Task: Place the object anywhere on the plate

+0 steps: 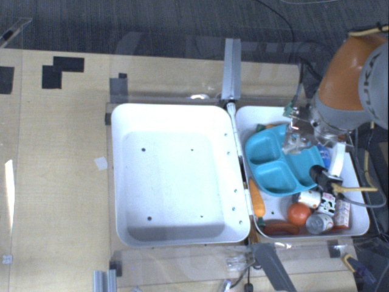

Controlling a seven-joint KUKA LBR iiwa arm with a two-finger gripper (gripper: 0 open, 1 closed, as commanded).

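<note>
The jaws point(296, 140) hang over the upper right part of the blue divided plate point(276, 163) in the right bin point(362, 222); whether they are spread or pressed together cannot be told, and nothing shows between them. The plate lies tilted against the bin's left wall. Crowded below it are an orange carrot point(258, 201) along the left rim, a red tomato point(298, 214), a can point(315, 224) and small packets. The left bin point(176, 175), just beside across the shared edge, offers broad room on the table point(55, 181).
</note>
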